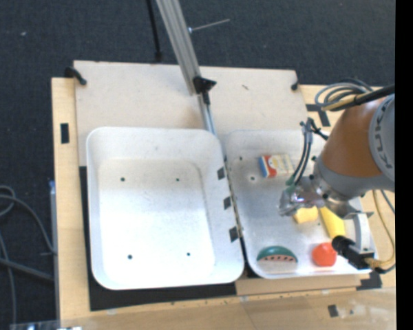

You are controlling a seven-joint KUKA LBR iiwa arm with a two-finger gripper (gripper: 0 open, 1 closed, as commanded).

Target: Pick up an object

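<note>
Step in hand, as I judge it: approach and descent for a grasp. The gripper point(294, 203) is low inside the right bin point(251, 249), directly over or against a yellow object point(306, 216) near the bin's middle. Jaw state: cannot tell, the wrist and cabling hide it. No object is visibly between them, so nothing counts as held.

Next move, judged: the likely target is the yellow object, which touches a second yellow piece point(330, 221) on its right. The jaws need to straddle the one piece alone, close, then lift straight up clear of the bin wall.

Contents, relative to the yellow object:
- small red, white and blue box point(274, 165), up-frame, well apart
- watermelon-slice toy point(277, 256), down-frame and left, at the bin's near rim
- orange-red round object point(323, 254), down-frame, near

Left bin point(96, 184): bare white floor with a few dark dots.
</note>
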